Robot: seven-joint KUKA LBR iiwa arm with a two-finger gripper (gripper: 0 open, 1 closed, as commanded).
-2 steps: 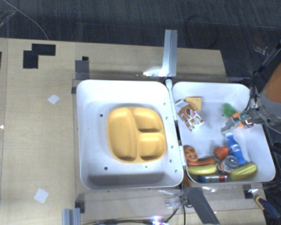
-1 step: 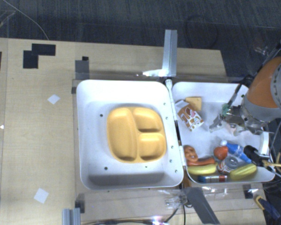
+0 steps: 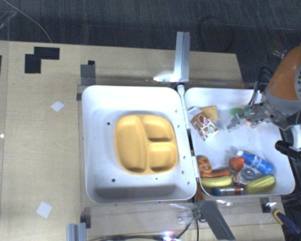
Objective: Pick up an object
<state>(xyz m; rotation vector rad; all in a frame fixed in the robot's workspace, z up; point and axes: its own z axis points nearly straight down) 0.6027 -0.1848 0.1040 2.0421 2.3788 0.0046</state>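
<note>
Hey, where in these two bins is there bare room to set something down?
Bare floor rings the yellow compartment tray in the left white bin. In the right white bin, the middle is free, between the snack packet and the crowded pile around the blue bottle.

The grey arm (image 3: 291,87) is reaching in from the right, its orange band sitting above the wrist, over the right-hand bin's (image 3: 218,98) far right corner. The gripper (image 3: 239,118) is hanging low inside that bin near its back wall, pointing leftward, and I can't make out how it's set.
</note>
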